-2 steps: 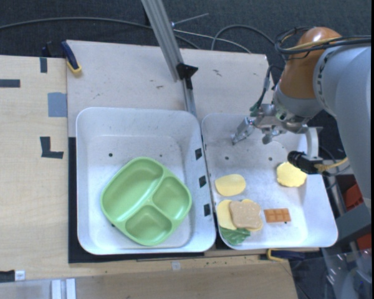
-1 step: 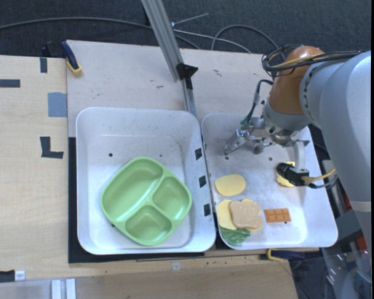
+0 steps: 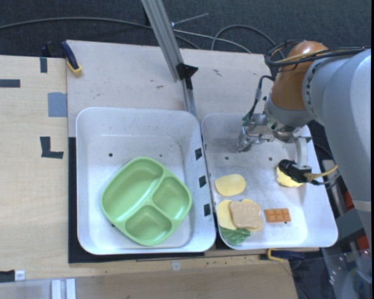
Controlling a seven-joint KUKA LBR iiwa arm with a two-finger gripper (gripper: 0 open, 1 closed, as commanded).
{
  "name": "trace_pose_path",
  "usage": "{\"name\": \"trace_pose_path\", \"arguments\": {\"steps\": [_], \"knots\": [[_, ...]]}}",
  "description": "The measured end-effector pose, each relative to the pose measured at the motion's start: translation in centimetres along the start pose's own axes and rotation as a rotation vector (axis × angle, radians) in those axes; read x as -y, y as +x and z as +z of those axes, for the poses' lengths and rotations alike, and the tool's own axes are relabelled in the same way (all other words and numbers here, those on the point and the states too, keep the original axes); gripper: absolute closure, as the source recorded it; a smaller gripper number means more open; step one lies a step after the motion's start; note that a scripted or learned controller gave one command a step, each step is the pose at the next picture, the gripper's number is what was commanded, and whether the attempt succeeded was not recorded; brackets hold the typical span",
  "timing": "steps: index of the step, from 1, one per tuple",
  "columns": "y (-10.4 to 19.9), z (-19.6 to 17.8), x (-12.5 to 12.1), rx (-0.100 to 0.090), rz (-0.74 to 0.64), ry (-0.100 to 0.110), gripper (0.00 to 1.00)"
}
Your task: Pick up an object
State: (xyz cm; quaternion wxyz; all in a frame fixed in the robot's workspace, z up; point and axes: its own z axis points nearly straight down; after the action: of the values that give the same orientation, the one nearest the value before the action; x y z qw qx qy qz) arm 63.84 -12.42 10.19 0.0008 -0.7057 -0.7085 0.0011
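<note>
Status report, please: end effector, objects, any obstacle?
End effector over right bin, far part, no object seen in it. Yellow oval piece, bread slice, orange cracker lie nearer front. Path between looks clear.

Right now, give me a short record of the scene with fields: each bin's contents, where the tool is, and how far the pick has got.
left bin: green divided plate, three compartments
right bin: pale yellow oval piece; toy bread slice stacked on yellow and green layers; small orange cracker
tool: over the far part of the right bin, apart from all three pieces
pick state: nothing lifted; every piece lies on the bin floor
</note>
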Motion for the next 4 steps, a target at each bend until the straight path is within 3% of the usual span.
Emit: {"name": "trace_pose_path", "arguments": {"steps": [2,3,4], "knots": [[1.1,-10.8,-1.1,0.000,0.001,-0.007,1.00],[1.1,-13.8,-1.2,0.000,0.002,-0.005,1.00],[6.0,-14.6,1.1,-0.002,-0.001,-0.001,1.00]]}}
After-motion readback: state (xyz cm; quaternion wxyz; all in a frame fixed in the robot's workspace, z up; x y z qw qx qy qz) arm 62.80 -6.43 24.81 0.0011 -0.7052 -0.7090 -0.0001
